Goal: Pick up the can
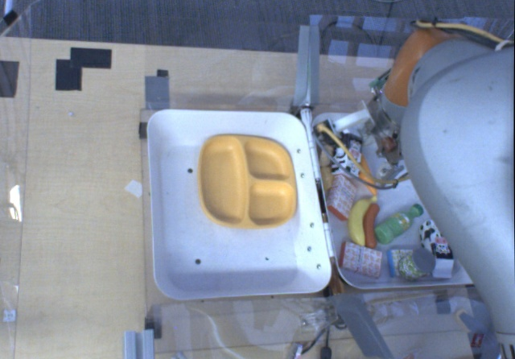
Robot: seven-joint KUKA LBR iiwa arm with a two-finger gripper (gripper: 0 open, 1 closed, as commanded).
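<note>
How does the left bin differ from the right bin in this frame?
The left bin shows whole and holds a single yellow divided tray; the right bin is partly covered by the grey arm. The right bin is crowded with small items, among them a banana and a green bottle. Both are shallow, white, and sit side by side on the bench.
</note>
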